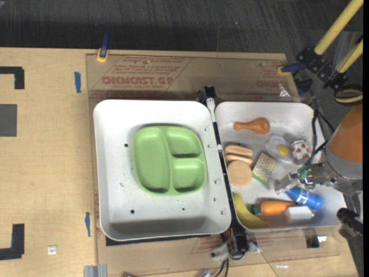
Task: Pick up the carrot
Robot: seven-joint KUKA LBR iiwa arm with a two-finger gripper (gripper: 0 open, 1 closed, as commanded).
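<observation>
The carrot point(277, 208) is orange with a green stub at its left end. It lies flat near the front of the right bin point(271, 113), between a banana point(244, 212) and a white block point(300, 214). My gripper point(296, 180) reaches in from the right and hovers just behind the carrot, over a blue bottle point(306, 198). Nothing shows held in it. The arm's orange band point(350, 138) is at the right edge.
The right bin also holds a brown drumstick point(253, 126), a hot dog bun point(238, 153), a round cookie point(240, 173), a speckled cracker point(265, 167), a clear wrapper with a yellow piece point(281, 150) and a red-dotted white toy point(300, 150). A green divided plate point(169, 158) sits in the left bin point(112, 154).
</observation>
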